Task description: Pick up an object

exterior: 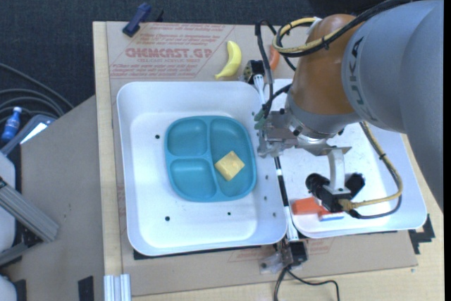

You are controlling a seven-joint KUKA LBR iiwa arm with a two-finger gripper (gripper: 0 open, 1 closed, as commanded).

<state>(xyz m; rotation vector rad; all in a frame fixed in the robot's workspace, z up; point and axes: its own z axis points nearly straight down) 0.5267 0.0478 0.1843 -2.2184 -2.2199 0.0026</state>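
Observation:
My gripper [272, 143] hangs over the rim between the two bins, mostly hidden under the orange-banded wrist. A blue divided plate [190, 151] lies in the left bin [141, 173]. A yellow block [230, 166] rests in the plate's near right compartment, just left of the gripper and apart from it. In the right bin [394, 215], an orange object [306, 206] lies at the front left corner with a small blue and white piece [332, 216] beside it. The arm covers much of that bin.
A yellow banana [230, 60] lies on the cardboard sheet [169, 53] behind the left bin. A blue clip [136, 20] sits at the sheet's far left corner. Cables run along the bench's left side and front edge.

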